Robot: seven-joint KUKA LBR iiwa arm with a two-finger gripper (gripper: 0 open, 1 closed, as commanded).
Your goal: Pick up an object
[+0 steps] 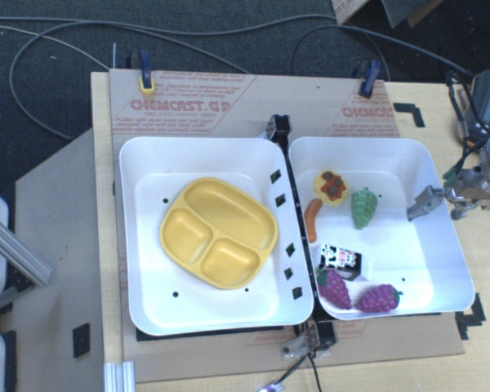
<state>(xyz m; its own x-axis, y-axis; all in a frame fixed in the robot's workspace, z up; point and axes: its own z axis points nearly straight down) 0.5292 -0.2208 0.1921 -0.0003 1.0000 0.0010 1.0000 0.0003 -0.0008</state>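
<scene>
The light wooden bench (408,137) carries two shallow white plastic bins (139,219) on printed cardboard; dark carpet surrounds. The grey end effector (429,202) hovers; I cannot tell its state.

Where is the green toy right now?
The green toy lies in the right bin, toward its far side, beside the small pizza and right of the hot dog.

I see bright, even overhead light; the white bins (139,219) glare slightly, shadows under the yellow tray (219,232) are soft, and the hand (425,202) looks a little blurred.
</scene>
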